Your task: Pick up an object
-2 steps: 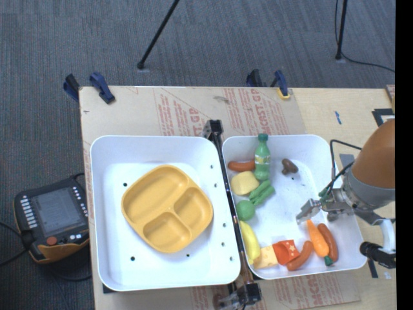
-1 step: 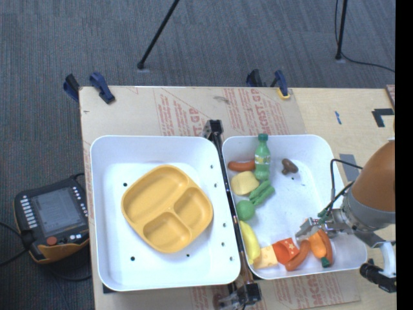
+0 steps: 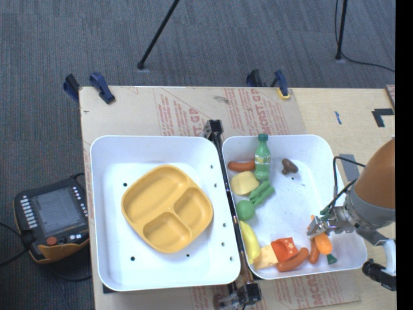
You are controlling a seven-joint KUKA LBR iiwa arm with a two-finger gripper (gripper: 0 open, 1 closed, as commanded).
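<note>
The claw [image 3: 321,227] hung low at the lower right of the frame, inside the right bin [image 3: 310,146]. A carrot [image 3: 322,245] lay just beneath and touching it, its long axis running down toward the lower right. Whether the claw was gripping it, I could not tell. A sausage [image 3: 293,260] and a red block [image 3: 284,247] lay close to the left, crowding that side.

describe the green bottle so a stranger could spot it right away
Look in the right-hand white bin, along its left side near the far rim. The green bottle lies there, cap pointing away, beside an orange sausage. It alone has a cap and a label.
</note>
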